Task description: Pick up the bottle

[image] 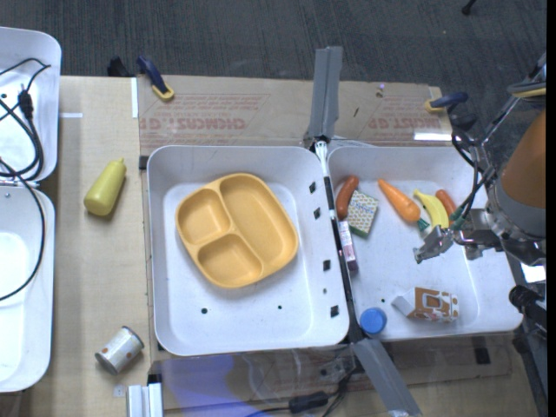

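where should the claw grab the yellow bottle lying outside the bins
Grip the yellow bottle across its wide lower body, coming straight down from above. It lies on its side on the bench, left of the left bin, with its narrow neck pointing up-right. The fingers should close across the short width, not along its length. The claw is over the right bin.

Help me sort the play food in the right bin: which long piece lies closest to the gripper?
The yellow banana, just up-left of the gripper. The orange carrot and the reddish sausage by the divider lie farther left.
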`<state>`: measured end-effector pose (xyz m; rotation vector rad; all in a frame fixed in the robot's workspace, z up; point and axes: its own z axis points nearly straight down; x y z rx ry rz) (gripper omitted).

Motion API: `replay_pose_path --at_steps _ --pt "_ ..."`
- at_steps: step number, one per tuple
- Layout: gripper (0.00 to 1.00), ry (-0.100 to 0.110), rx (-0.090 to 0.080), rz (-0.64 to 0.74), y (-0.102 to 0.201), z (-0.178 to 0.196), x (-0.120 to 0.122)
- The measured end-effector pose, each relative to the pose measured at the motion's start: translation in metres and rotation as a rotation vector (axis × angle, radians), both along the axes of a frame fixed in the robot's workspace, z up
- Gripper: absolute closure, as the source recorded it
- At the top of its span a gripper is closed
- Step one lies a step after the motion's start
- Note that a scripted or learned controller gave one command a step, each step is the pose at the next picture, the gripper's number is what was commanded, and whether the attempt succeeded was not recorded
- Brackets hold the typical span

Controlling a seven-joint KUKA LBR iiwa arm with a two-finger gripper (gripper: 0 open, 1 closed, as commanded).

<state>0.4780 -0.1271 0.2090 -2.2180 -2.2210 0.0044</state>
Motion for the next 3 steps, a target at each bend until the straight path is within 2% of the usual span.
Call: replay_pose_path --at_steps 1,2,3 --pt "0.00 0.001 0.000 -0.251 0.035 -0.119 -0.002" --pt "0.00 -0.001 -0.002 -0.448 0.079 -0.018 -0.001" --pt "0.00 0.002 -0.001 -0.356 0.028 -0.119 -0.002"
